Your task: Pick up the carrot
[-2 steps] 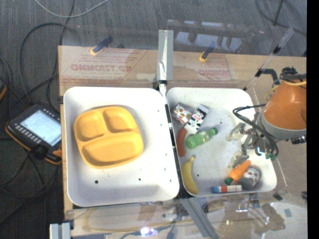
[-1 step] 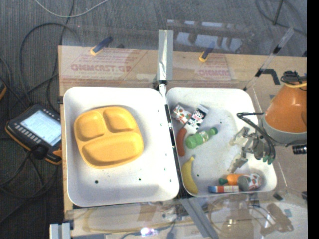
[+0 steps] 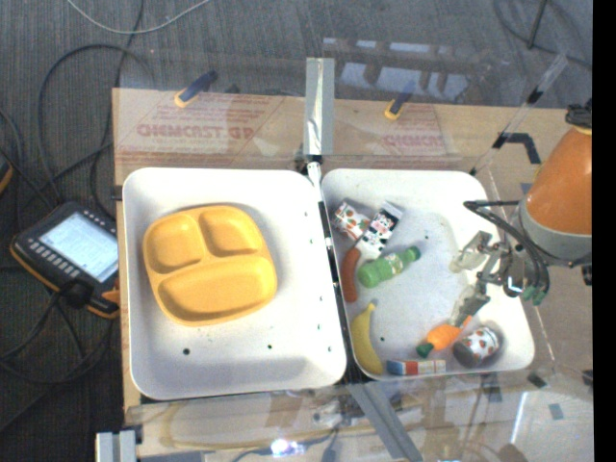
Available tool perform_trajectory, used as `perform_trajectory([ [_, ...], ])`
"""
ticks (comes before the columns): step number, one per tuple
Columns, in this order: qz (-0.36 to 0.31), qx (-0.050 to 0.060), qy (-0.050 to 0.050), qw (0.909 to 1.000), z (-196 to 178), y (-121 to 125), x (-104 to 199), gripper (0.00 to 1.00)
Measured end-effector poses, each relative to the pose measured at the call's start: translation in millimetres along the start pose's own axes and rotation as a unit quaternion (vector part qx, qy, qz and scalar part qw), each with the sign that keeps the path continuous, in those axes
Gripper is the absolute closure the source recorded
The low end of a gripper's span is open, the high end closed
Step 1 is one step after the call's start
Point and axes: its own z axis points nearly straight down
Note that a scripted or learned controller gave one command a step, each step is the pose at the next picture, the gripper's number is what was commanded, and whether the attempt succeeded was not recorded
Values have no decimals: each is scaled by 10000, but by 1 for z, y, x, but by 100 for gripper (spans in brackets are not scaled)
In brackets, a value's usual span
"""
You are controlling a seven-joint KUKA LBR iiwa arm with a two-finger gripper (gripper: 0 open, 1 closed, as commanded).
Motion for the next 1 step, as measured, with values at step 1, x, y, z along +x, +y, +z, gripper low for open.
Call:
perform_trajectory([
  [1, -656, -3, -15, 9978, 74, -7, -11, 0],
])
